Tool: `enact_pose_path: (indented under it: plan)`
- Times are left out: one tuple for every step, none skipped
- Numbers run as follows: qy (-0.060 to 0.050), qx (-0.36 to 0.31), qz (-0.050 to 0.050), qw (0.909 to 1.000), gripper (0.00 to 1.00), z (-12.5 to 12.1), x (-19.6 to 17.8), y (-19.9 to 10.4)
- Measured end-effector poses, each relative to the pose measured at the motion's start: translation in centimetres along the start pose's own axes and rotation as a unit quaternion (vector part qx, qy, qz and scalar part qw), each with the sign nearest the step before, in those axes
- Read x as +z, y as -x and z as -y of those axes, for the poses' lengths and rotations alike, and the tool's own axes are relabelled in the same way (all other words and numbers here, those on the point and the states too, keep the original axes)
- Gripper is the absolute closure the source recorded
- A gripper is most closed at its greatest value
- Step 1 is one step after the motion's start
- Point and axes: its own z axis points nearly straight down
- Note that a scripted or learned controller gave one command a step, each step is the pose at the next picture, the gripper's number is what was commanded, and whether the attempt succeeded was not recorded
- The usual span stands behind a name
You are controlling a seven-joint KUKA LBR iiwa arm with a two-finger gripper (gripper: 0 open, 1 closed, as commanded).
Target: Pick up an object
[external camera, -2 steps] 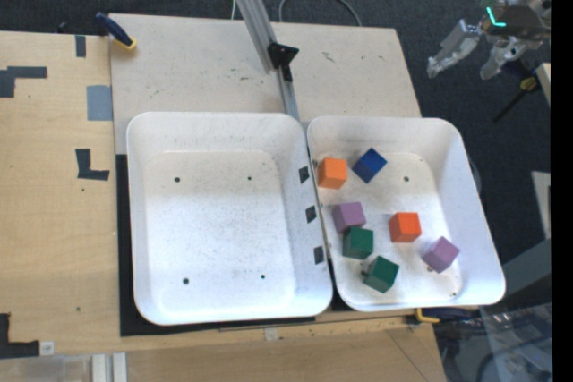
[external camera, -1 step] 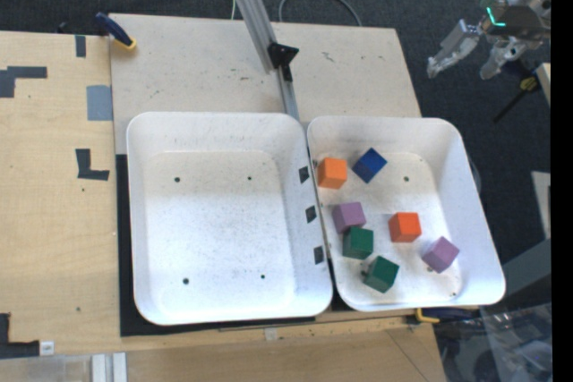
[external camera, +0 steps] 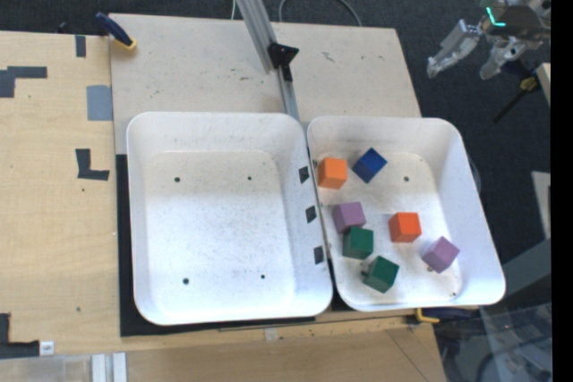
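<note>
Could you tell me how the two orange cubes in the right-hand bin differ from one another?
The upper orange cube sits by the right bin's left wall, beside the blue cube; the lower orange cube lies nearer the middle, close to a purple cube. The upper one looks paler orange, the lower one redder. Both look alike in size and shape.

Two white bins are being carried side by side at the bench's point(external camera: 224, 67) near edge: the left bin point(external camera: 143, 192) and the right bin point(external camera: 466, 192), rims touching at mid-bench.
</note>
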Motion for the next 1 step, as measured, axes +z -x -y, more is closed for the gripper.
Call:
enact_pose_path:
  plan:
    - [0.000,0.000,0.000,1.0000,0.00,0.00,0.00,0.00]
